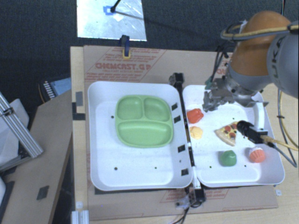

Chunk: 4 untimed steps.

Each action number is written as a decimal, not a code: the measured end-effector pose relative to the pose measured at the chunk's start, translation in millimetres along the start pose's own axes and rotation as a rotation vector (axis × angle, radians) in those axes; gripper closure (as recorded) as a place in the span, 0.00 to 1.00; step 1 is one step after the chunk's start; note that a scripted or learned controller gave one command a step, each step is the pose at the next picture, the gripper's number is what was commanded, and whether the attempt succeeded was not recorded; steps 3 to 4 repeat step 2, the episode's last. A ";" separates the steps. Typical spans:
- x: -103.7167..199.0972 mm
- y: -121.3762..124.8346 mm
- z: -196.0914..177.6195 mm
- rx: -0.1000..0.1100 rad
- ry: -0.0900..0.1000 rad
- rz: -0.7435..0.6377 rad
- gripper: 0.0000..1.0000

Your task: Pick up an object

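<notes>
The end effector (210, 101) is hovering low over the right bin (271, 171), at the 2 o'clock side of the red piece (195, 115). Its opening cannot be determined, and nothing is visible in its grasp. The red piece, yellow piece (196, 133), pizza slice (227, 133), green piece (228, 158) and cupcake (256, 155) are all resting on the bin floor. Judged progress: approach under way; grasp and lift remaining.
</notes>
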<state>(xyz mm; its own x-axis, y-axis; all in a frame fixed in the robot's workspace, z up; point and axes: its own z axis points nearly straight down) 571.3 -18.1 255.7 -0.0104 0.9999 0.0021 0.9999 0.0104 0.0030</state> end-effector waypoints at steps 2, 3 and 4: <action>92.3 18.9 15.6 0.001 -0.001 0.002 1.00; 92.3 18.9 15.6 0.001 -0.001 0.002 1.00; 92.3 18.9 15.6 0.001 -0.001 0.002 1.00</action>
